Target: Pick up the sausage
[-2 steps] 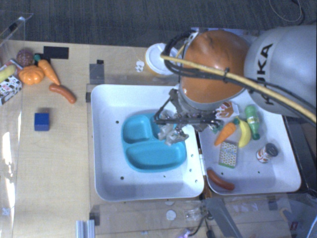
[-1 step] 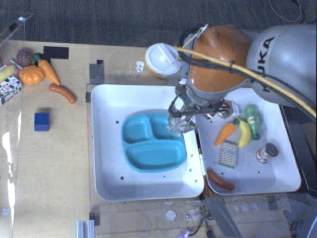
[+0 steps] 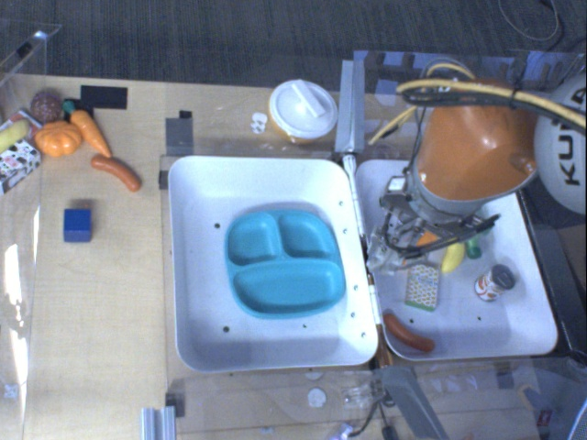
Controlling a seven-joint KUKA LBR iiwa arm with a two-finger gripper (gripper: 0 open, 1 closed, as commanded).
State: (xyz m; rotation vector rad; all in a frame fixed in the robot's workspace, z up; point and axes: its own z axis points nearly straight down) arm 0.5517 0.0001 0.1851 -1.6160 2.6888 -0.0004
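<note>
Gripper [image 3: 396, 236] hangs low in the right bin [image 3: 541, 324] — can't tell its state. Sausage [image 3: 408, 333] lies nearer, by the corner wall — awkward to grab.

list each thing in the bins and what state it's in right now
sausage: lying flat at the right bin's near edge, apart from the gripper
gripper: low over the right bin, fingers unclear
blue tray: upright in the left bin, compartments bare
patterned card: lying flat
small can: on its side
</note>
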